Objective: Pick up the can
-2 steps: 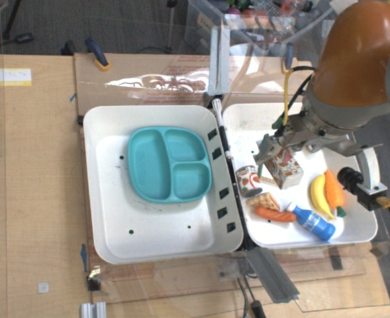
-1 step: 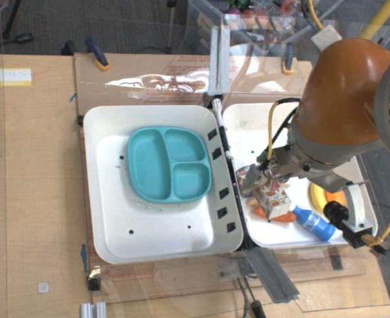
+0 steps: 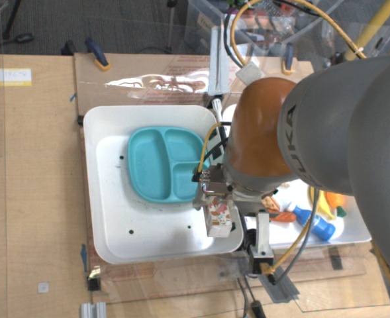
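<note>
Can (image 3: 219,220) first: what looks like it, white with reddish print, is at the near right corner of the left bin (image 3: 108,247), right under the gripper (image 3: 209,192). You can't tell from here whether the gripper's clamped on it or loose, the wrist hides that. My guess is it's light, stiff and slick, and dents if squeezed hard, so you'd want to pinch it mid-body across the round sides. Farther back there's a teal plate (image 3: 156,164).
</note>
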Robot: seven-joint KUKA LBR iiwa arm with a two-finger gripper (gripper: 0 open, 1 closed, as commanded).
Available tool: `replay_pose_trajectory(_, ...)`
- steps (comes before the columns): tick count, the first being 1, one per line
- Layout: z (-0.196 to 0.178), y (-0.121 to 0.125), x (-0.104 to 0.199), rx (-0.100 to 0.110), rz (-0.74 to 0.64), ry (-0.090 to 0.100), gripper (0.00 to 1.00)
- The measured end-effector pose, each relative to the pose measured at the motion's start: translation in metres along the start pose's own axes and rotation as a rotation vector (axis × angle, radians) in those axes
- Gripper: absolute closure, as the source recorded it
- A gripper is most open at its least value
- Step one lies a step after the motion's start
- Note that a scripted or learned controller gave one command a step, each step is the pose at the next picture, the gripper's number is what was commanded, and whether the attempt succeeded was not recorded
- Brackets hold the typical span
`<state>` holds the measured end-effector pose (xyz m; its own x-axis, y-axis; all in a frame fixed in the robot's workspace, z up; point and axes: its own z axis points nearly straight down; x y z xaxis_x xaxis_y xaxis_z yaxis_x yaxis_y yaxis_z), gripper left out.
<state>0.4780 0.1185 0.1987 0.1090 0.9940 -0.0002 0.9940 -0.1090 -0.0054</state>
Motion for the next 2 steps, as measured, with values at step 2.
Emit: replay_pose_trajectory(2,0.062,-0.011,0.105,0.002,0.670,-0.001,1.00)
